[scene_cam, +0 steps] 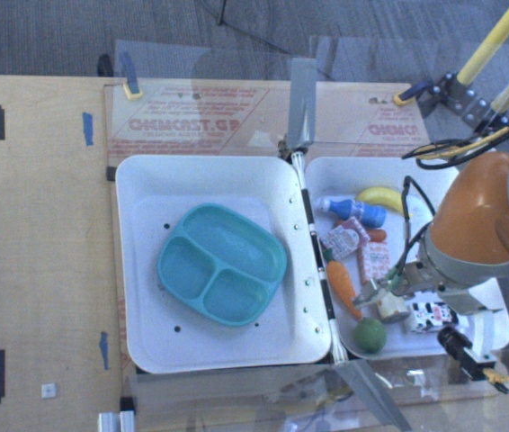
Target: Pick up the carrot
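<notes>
The orange carrot (340, 283) lies along the left wall of the right bin (499, 331), running from upper left to lower right. My gripper (374, 296) hangs low over the bin just right of the carrot's lower end, close to it or touching it. The grey arm with its orange band (477, 212) reaches in from the right and hides the bin's right half. The carrot rests on the bin floor.
A green lime (370, 336) sits just below the gripper. A banana (382, 196), a blue bottle (353, 209) and snack packets (348, 238) lie above. A black-and-white item (430, 315) lies beside the gripper. The left bin (138, 187) holds a teal divided plate (222, 264).
</notes>
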Robot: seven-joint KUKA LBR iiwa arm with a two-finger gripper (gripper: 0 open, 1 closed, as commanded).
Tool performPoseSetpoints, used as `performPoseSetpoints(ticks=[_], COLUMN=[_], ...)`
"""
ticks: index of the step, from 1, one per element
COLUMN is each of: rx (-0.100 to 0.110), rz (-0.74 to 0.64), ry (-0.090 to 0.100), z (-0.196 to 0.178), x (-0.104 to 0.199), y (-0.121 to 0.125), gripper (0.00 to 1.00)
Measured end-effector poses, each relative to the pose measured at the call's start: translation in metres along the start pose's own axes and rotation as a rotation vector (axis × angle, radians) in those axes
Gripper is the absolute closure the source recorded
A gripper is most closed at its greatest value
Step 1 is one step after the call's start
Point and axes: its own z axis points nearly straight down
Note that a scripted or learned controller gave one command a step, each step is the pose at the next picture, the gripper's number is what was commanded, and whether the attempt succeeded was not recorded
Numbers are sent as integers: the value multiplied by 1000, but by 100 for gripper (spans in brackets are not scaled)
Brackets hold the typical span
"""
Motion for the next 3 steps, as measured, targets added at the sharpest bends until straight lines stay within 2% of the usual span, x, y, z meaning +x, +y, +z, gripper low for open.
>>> performPoseSetpoints(ticks=[1, 2, 3], rx=[-4, -2, -2], rz=[103, -79, 381], ry=[-3, -2, -3], z=[-137, 2, -184], x=[-34, -14, -63], y=[129, 54, 49], gripper=[0, 0, 0])
